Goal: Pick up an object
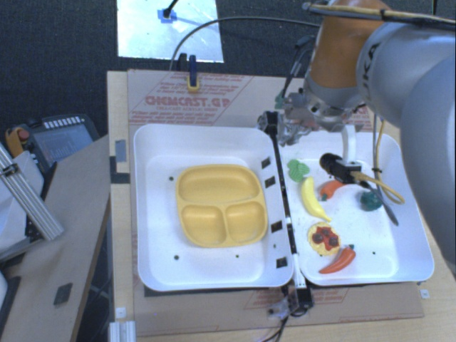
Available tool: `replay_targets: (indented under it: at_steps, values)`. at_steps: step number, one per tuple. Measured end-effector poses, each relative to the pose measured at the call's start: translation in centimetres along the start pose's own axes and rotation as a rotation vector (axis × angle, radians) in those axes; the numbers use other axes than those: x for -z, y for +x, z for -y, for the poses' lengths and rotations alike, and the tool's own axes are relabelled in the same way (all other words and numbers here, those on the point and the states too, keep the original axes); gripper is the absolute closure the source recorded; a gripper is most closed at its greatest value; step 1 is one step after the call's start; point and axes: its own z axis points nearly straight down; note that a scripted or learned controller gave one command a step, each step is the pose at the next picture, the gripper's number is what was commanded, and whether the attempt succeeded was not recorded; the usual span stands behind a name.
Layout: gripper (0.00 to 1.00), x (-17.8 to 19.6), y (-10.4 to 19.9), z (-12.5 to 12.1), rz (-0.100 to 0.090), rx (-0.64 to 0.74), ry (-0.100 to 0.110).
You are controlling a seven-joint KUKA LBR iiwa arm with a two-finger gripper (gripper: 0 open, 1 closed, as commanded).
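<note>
left bin (153,191): holds one yellow tray (219,205) with three compartments, set near the middle, tilted a little.
right bin (406,251): holds all the loose toy food.
green leafy piece (298,169): near the divider, upper left of this bin.
banana (312,199): just below the leafy piece, lying lengthwise.
orange carrot-like piece (330,189): just right of the banana, partly under a dark fixture.
pizza slice (323,238): below the banana.
red chili (339,259): just below the pizza slice, near the front wall.
dark green piece (370,201): toward the right side.
gripper (291,130): over the back edge of the right bin, above the leafy piece; finger state cannot tell, nothing seen held.
</note>
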Motion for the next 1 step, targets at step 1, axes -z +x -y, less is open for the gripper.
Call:
replay_targets:
  at_steps: [1]
  values:
    - [1.0,1.24,5.33,0.55,0.0,0.001,-0.003]
